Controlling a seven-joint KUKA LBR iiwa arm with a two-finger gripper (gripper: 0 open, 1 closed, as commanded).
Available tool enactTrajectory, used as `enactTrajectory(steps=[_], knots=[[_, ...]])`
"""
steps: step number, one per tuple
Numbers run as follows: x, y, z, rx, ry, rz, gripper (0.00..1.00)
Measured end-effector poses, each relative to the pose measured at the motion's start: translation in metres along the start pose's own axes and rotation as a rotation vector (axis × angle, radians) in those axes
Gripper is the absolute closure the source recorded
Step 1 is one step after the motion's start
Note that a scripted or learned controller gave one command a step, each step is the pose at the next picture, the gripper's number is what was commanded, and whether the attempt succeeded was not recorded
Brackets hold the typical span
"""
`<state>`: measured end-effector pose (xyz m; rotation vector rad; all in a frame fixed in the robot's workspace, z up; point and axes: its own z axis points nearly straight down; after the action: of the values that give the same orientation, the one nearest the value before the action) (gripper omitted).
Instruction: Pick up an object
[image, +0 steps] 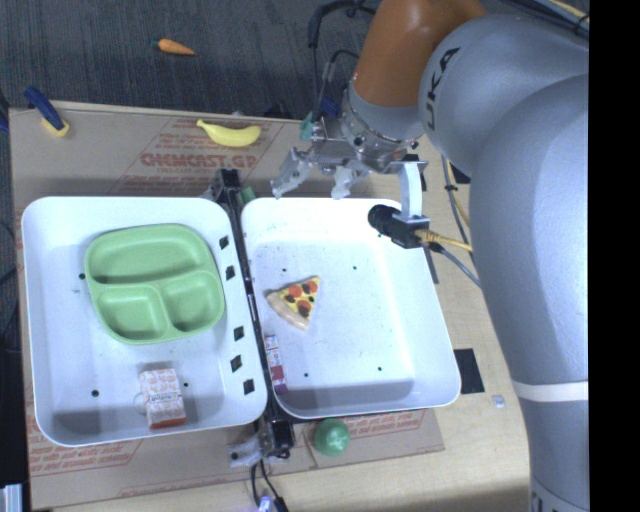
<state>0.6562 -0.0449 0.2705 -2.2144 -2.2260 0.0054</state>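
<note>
A toy pizza slice (296, 299) lies flat near the middle of the right bin (400, 330). In the left bin (50, 330) sits a green divided plate (155, 280), with a small red-and-white packet (162, 395) in front of it. My gripper (314, 183) hangs over the back rim of the right bin, well behind the pizza slice. Its two fingers are spread apart, open, with nothing between them.
A yellow banana (230, 131) rests on the cardboard behind the bins. A green ball (331, 436) lies on the bench in front of the right bin. A black clip strip (240, 300) joins the two bins. The arm's grey body fills the right side.
</note>
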Motion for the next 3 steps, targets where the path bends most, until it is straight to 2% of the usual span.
enactTrajectory(steps=[1,2,3], knots=[[0.017,0.001,-0.021,-0.004,0.001,-0.001,0.0],[-0.042,-0.004,0.081,0.005,0.0,0.001,0.0],[-0.041,-0.002,0.068,0.001,0.0,-0.004,1.0]])
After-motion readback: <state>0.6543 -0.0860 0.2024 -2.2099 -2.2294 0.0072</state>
